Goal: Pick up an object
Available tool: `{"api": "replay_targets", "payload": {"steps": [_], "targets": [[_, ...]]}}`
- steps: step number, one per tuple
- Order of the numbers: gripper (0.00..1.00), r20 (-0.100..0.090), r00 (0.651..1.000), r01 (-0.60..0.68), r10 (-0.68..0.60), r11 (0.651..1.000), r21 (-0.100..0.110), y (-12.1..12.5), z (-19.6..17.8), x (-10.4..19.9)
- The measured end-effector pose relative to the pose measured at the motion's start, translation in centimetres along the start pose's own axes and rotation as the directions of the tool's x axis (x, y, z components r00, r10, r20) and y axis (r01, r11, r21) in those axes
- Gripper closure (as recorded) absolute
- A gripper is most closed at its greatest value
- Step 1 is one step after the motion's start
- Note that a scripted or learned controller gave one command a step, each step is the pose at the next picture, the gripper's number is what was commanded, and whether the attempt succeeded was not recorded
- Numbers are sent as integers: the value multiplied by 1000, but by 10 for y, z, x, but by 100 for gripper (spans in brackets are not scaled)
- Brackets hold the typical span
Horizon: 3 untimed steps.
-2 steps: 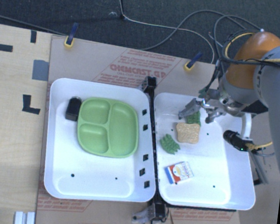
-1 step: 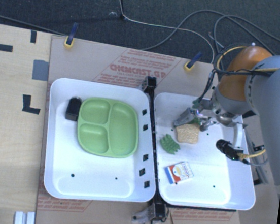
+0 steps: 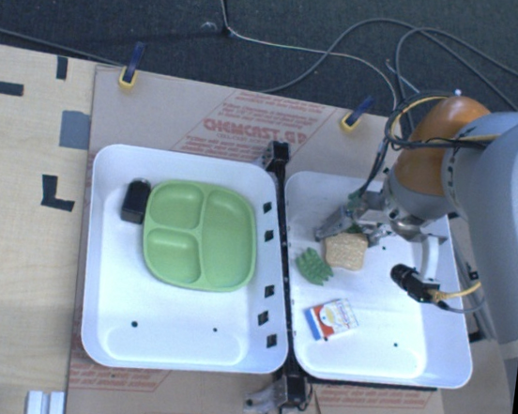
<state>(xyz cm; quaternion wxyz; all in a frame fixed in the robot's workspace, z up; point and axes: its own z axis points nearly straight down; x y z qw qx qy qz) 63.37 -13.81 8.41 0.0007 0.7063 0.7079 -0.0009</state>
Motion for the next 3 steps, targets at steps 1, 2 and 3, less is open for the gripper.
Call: {"api": "replay_targets", "payload": {"steps": [1,2,3], "targets": [[100,0,1000,1,-1,1000,0,0,-11,0],[100,-2,1000,0,0,1000,-5,4,-74,4],[100,-1,1000,-1,1,1000,-6,-5,-131,3]]}}
